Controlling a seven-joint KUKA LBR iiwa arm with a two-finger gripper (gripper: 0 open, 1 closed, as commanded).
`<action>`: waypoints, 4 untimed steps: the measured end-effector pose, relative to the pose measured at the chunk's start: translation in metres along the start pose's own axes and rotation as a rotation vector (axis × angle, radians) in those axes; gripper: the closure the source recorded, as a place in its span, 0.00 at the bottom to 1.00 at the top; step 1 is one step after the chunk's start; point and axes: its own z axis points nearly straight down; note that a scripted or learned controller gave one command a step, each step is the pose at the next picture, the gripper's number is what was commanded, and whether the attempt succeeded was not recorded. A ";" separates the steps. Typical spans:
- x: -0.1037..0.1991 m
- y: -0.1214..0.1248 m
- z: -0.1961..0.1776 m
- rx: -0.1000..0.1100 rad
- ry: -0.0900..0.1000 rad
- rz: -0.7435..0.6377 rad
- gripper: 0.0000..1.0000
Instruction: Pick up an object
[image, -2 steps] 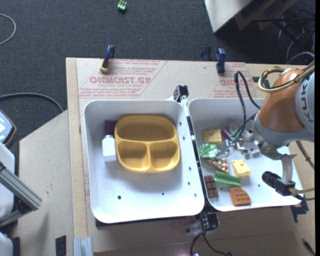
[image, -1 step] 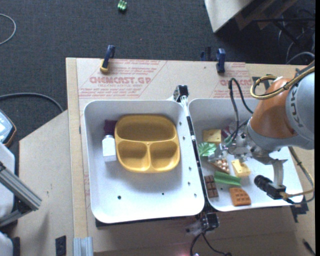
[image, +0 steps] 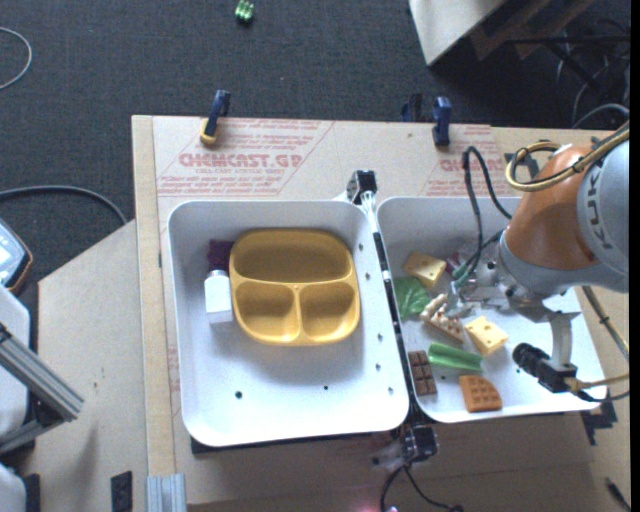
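- The gripper (image: 462, 296) is low over the right bin (image: 395, 215), reaching in from the right under the grey and orange arm (image: 550, 225). Its tip is small and partly hidden by the wrist, so how far it is open cannot be told, and no object can be seen held in it.
- Just beside the tip lies a pale biscuit-like piece (image: 441, 325) with dark spots. It seems the likeliest thing to be picked, though that is a judgement.
- Other toy foods lie scattered in the same bin: a yellow cheese wedge (image: 425, 268) toward the back, a second cheese block (image: 487, 335) near the tip, a light green leafy piece (image: 410, 296), a green bean pod (image: 455, 356), a brown chocolate bar (image: 421, 373) and an orange waffle (image: 481, 394) at the front.
- The left bin (image: 190, 320) holds a yellow divided plate (image: 295, 285), lying flat with three compartments, none holding anything. Touching its left side are a small white bottle (image: 218, 296) and a dark purple item (image: 220, 250) behind it.
- Both bins rest on a wooden board (image: 150, 200) held by clamps at the far edge.
- As for progress, every object appears to be lying in a bin, so the pick looks not yet made. What seems left is to close on a piece and lift it clear.
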 end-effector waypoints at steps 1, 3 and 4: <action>-0.002 0.010 -0.047 0.009 -0.005 -0.001 1.00; -0.003 0.014 -0.123 0.011 -0.004 0.000 1.00; 0.050 0.027 -0.133 0.011 -0.002 -0.005 1.00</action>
